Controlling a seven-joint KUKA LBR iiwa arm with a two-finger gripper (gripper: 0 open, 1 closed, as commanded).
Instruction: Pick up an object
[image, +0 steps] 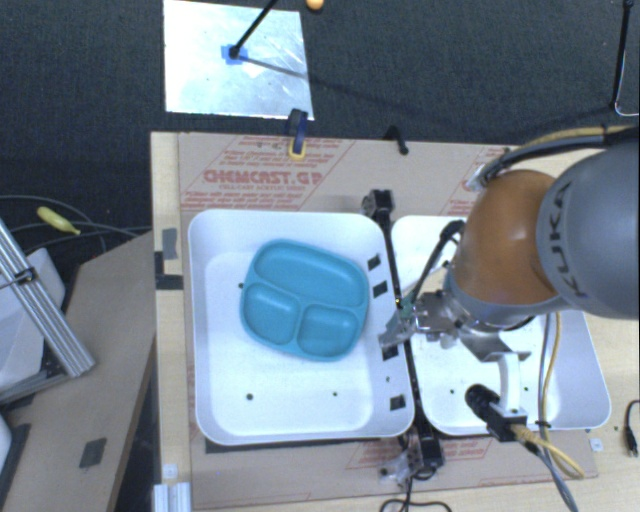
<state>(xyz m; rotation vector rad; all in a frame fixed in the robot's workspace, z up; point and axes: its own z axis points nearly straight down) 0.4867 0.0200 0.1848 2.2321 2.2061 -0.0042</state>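
Two white bins sit side by side on the counter (250, 165); the left bin (225, 400) holds a blue divided plate (304, 299), lying flat near its middle. Over the right bin (590, 400) hangs the arm's wrist (505, 255) (grip state: cannot tell). This looks like the approach step; next, the arm likely must shift left over the plate and descend.

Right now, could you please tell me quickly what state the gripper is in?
Gripper: cannot be told; it sits under the wrist by the divider between the two white bins, right of the blue divided plate.
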